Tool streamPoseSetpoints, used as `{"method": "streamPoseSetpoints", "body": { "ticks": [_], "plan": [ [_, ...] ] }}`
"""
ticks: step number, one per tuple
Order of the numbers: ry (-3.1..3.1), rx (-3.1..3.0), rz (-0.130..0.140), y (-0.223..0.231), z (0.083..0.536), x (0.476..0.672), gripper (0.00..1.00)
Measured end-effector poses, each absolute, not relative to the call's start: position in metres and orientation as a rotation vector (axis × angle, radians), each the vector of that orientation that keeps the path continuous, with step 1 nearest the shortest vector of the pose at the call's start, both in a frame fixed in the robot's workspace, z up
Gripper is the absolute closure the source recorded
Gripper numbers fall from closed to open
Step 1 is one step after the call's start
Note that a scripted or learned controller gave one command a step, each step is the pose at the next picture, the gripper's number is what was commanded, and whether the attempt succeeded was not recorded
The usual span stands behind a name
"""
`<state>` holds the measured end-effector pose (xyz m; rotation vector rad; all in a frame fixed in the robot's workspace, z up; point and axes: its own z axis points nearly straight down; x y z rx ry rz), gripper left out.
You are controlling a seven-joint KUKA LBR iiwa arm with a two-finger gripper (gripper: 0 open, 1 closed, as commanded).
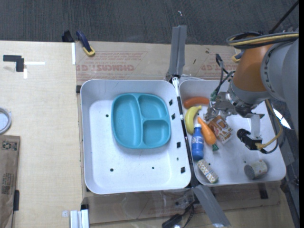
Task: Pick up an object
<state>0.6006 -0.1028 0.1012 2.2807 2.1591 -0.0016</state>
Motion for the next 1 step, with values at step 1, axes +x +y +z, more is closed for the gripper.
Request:
{"method": "streamPoseSetpoints", "body": {
  "ticks": [1],
  "plan": [
    [2.296, 2.145, -0.002, -0.0278, 0.2403, 0.5856, 1.00]
  ]
}}
